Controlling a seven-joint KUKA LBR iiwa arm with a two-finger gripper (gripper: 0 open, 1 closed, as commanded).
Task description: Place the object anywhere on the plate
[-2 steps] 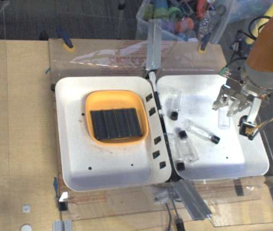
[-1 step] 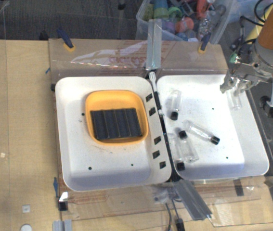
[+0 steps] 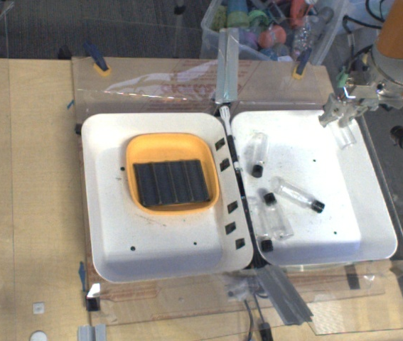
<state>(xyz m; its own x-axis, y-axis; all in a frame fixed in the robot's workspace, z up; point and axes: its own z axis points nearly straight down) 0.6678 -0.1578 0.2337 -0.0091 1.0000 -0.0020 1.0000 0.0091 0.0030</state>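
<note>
An orange plate (image 3: 171,145) sits in the left bin (image 3: 101,190). A black ribbed slab (image 3: 171,182) lies flat on the plate and covers most of its middle. My gripper (image 3: 341,112) hangs over the far right corner of the right bin (image 3: 361,212), well away from the plate. Just under it shows a clear tube-like piece (image 3: 345,135); I cannot tell whether it is held or lying in the bin. Several clear vials with black caps lie in the right bin: one near the divider (image 3: 256,151), one slanted at the middle (image 3: 297,196), one toward the front (image 3: 276,222).
A raised divider with black clips (image 3: 231,190) separates the two bins. Behind them stand a clear plastic sheet (image 3: 180,80) and a tub of coloured toys (image 3: 272,9). Bare wooden bench (image 3: 23,190) lies to the left.
</note>
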